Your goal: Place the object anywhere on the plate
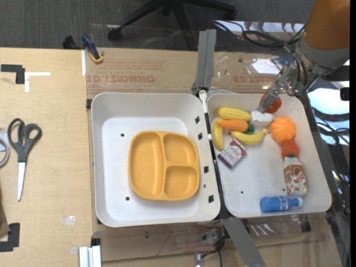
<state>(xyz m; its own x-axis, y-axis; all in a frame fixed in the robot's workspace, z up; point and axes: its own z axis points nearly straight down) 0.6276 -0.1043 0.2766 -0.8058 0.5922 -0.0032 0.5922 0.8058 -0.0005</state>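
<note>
We log the arm (328,21) as cut off at the upper right corner, only its orange band and grey wrist showing. The gripper (271,102) hangs over the right bin's (253,202) far edge; its fingertips blur into the toys, so we cannot tell its opening or any hold.

Left bin (105,166): one plate (164,164), yellow-orange plastic, rounded square, three compartments, glossy.

Right bin, far end, clustered and touching: corn cob (233,114), carrot (232,124), banana (248,137), small white piece (260,116) we cannot identify. Just beside them: orange pumpkin (282,128), purple packet (232,153). Nearer us: red-capped sauce bottle (293,171), blue bottle (280,203) lying flat.

Bench, left: scissors (22,149).
</note>
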